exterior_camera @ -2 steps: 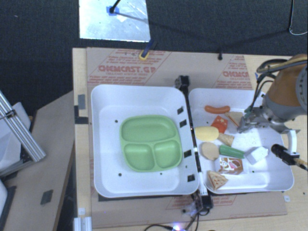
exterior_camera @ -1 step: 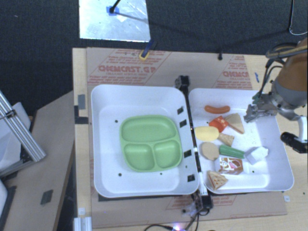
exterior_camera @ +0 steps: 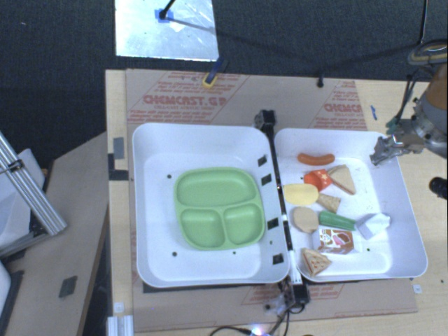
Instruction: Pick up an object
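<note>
Glossy green three-compartment tray (exterior_camera: 215, 208) in left bin (exterior_camera: 150, 257). Metal pincer (exterior_camera: 383, 150) above right bin's (exterior_camera: 409, 250) far-right rim; cannot tell state.

Crowded middle of right bin (exterior_camera: 406, 208), open margins.

Toy food packed close from sausage (exterior_camera: 316, 159) down to cracker wedge (exterior_camera: 315, 262), little gap between pieces. Bare floor along right wall and far corner, beside gripper (exterior_camera: 383, 150). Left bin (exterior_camera: 150, 187) open around green divided tray (exterior_camera: 218, 208). Clipped divider (exterior_camera: 274, 187) between bins.

Likely a robotics lab, taped cardboard bench (exterior_camera: 231, 93), white bins (exterior_camera: 150, 208), cables (exterior_camera: 294, 44)
</note>
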{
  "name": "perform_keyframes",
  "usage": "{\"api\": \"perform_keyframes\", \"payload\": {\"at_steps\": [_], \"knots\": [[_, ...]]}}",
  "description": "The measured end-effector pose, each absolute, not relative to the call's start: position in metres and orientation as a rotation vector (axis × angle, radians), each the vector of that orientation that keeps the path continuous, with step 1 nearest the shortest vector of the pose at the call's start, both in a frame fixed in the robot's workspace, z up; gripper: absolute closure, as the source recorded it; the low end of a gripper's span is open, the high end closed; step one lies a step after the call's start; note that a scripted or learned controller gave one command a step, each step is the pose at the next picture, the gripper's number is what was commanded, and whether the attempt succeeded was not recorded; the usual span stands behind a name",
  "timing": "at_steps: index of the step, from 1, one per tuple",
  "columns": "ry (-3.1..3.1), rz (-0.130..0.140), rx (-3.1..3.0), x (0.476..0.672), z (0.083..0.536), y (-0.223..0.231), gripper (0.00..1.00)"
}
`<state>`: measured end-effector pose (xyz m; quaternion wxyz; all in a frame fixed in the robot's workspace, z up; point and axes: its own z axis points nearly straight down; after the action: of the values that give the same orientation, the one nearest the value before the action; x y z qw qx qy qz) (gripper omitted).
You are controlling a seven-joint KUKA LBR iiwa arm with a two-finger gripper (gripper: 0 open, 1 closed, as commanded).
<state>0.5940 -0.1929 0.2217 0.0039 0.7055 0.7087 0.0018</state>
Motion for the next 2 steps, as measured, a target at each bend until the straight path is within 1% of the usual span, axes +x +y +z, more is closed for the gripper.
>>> {"api": "perform_keyframes", "payload": {"at_steps": [1, 2], "knots": [[2.225, 0.002, 2.214, 0.595, 0.225, -0.193, 1.00], [2.229, 0.002, 2.213, 0.582, 0.233, -0.145, 1.00]]}}
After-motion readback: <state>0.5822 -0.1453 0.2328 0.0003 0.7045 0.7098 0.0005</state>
